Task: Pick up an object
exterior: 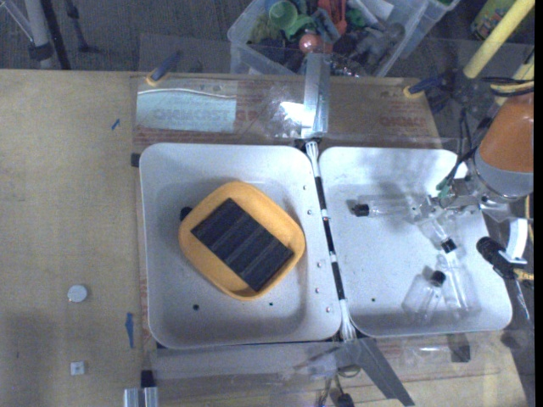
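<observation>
The gripper (447,197) hangs low near the right edge of the right bin (373,265), probably because the small clutter there is within easy reach; whether it is spread or pressed together I cannot tell. Just beside it, toward the bin's middle, lies a clear tube (386,208) with a black cap, the likeliest target. More clear pieces (437,288) lie toward the near right corner. The yellow pad (242,240), flat in the left bin (161,227), is well apart
</observation>
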Robot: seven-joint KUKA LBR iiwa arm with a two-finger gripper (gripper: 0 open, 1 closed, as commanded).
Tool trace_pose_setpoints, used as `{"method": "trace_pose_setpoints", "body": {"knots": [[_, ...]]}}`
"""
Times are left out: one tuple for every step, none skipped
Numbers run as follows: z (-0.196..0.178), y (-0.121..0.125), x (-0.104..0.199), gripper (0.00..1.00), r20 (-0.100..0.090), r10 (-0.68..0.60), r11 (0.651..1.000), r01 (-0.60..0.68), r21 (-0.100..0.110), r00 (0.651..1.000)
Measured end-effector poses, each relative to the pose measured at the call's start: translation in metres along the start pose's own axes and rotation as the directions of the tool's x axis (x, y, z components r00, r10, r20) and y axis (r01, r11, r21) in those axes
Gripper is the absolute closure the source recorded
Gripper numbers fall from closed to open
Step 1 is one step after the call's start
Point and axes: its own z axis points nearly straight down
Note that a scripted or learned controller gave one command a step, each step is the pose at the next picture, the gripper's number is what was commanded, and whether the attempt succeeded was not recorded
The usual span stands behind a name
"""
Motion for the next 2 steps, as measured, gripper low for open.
{"method": "trace_pose_setpoints", "body": {"knots": [[-0.079,0.039,0.052,1.00,0.004,0.135,0.991,-0.135,0.004,0.991],[-0.078,0.084,0.105,1.00,0.004,0.184,0.983,-0.184,0.004,0.983]]}}
